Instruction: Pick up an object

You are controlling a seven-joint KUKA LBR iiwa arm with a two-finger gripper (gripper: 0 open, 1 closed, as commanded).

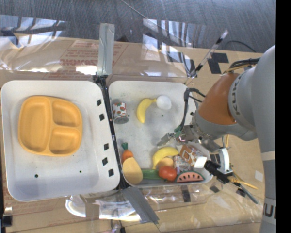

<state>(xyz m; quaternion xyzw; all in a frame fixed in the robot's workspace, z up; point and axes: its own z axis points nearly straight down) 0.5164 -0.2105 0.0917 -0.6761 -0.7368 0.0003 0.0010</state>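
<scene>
the arm [262,96] was a thick grey cylinder with a smooth rounded shell. a broad orange band [222,103] wrapped it above the wrist, dark lettering beside it. thin black cables looped near the wrist, and a white block [223,159] sat at its tip.

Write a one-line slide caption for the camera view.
Robot arm's gripper hovers over toy food in the right bin, near a banana; a yellow divided plate fills the left bin.

Hand [177,139] low in right bin [150,87] above toy food [165,165]
</scene>
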